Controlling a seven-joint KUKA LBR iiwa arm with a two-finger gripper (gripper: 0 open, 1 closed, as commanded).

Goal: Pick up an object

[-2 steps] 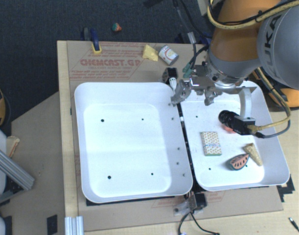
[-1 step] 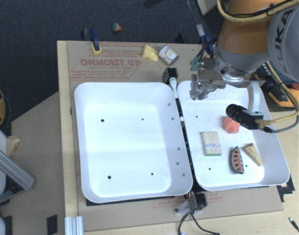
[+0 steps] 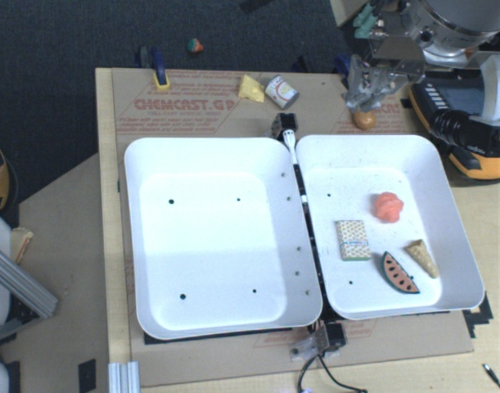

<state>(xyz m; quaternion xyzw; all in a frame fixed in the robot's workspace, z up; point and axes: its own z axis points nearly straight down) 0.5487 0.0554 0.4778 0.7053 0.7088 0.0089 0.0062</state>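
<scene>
Pink rounded lump (image 3: 388, 206) in right bin (image 3: 446, 178); gripper (image 3: 371, 97) above bench, jaw state unclear.

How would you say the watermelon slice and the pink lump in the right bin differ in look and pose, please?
The watermelon slice is a flat wedge, red with a dark rind; the pink lump is rounded and one plain colour. The slice lies nearer the front edge of the right bin, slanted; the lump sits further back. The slice is longer and thinner, the lump more compact. Both lie loose, apart from each other.
</scene>
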